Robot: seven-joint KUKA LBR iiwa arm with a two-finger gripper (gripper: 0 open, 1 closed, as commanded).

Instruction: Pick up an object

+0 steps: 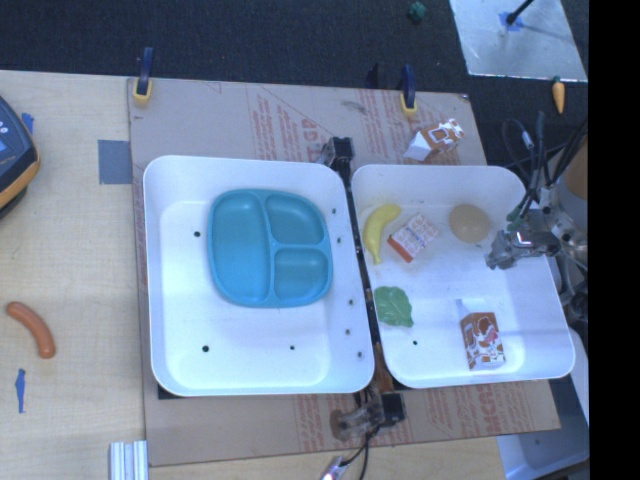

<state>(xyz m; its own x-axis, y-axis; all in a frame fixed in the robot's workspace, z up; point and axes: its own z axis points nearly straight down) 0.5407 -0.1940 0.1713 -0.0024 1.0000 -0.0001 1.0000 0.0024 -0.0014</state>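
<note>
The round tan cookie (469, 222) lies in the right bin (540, 368), near its far right corner and closest to the hand (503, 250). It looks light, stiff and flat, so I'd pinch it across its edges; its low profile could let it slip. I can't tell whether the hand is spread or pressed together, and nothing shows between its tips. Left of the cookie lie a small red-and-white carton (413, 237) and a banana (378, 230). The left bin (180, 368) holds a blue divided plate (270, 246).
</note>
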